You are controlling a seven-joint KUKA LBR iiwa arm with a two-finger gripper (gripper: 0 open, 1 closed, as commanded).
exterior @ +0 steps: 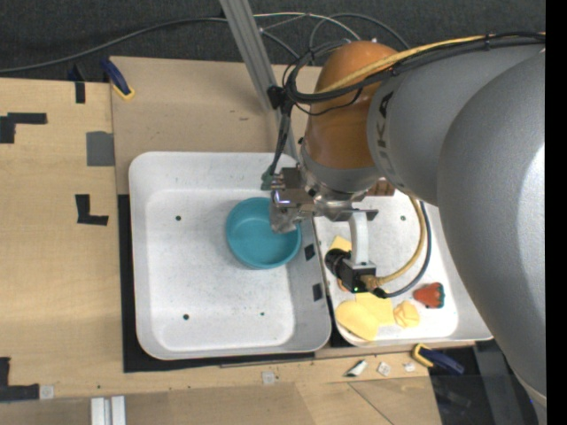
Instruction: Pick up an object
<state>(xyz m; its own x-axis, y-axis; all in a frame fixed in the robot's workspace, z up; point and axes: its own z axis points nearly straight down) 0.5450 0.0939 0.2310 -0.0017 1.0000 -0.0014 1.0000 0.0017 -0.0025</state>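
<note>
A teal bowl [260,234] lies in the left white bin [177,273], near the bin's right wall. My gripper [285,209] hangs at the bowl's upper right rim, under the orange wrist band. The arm covers much of the right bin [443,326]. In that bin's front part lie a yellow soft piece [361,315], a small tan object [407,314] and a red object [429,296].
A metal pole [246,34] slants up from behind the bins. Black cables run across the back. Blue-and-yellow clamps sit at the bench's back left [118,78] and front right [434,358]. The left bin's floor to the left of the bowl is bare.
</note>
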